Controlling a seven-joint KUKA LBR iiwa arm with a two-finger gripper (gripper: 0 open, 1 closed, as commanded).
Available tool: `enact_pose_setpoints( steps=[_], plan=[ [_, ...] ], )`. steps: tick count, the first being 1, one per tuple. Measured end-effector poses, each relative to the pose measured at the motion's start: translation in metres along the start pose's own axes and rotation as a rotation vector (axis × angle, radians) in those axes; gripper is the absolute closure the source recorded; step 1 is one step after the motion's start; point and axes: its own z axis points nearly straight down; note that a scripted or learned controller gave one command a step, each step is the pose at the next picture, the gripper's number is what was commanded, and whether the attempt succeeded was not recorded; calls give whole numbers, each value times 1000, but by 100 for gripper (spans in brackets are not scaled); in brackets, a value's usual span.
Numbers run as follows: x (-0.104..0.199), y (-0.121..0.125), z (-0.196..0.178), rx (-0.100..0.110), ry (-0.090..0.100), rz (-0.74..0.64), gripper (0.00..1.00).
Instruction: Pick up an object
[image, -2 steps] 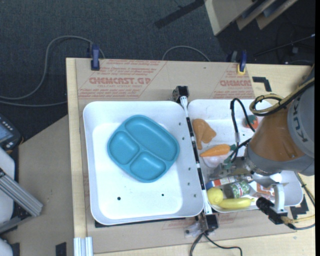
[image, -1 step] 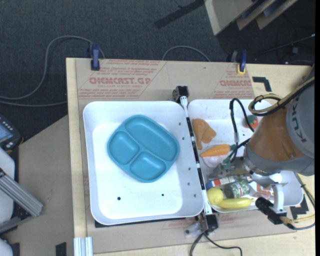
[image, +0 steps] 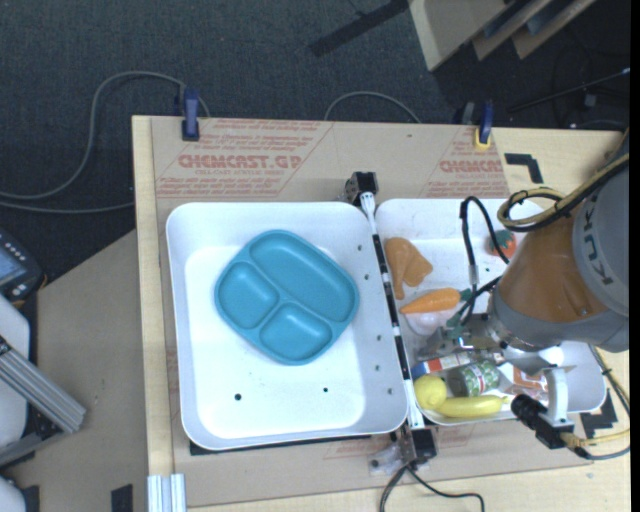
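I am looking down on a tabletop (image: 300, 160) covered with brown board printed in red, standing on dark carpet, with two blue clamps (image: 190, 112) gripping its far edge and thin cables trailing away across the floor. Two shallow white bins are sitting side by side on it. The left bin (image: 200, 400) is carrying a blue divided plate (image: 286, 296), lying flat and a little toward the far side of that bin. The right bin (image: 430, 215) is the crowded one, and I am taking it as my landmark.

Against its near wall a yellow banana (image: 462, 404) is lying on its side. Just beyond the banana, touching it, a small green-labelled bottle (image: 476, 380) is lying tilted. Farther toward the middle of the bin an orange carrot (image: 430, 300) is resting crosswise, and beyond that, close to the wall shared with the left bin, a tan wedge-shaped piece (image: 406, 264) is sitting.

The arm (image: 560, 280) is reaching in over the right side of this bin, its orange band covering much of it. The gripper (image: 465, 350) is hanging low over the near half of the bin, between the carrot and the bottle, just above the clutter there. Its jaws are lost among dark parts and cables, so I cannot tell how far apart they are standing, nor whether anything is sitting between them. The banana and bottle are lying just to the near side of the jaws, the carrot just to the far side.
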Motion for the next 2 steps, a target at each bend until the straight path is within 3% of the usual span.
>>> enact_pose_setpoints(
  steps=[2],
  plan=[
    [-7,9,0,-1,-1,0,0]
  ],
)
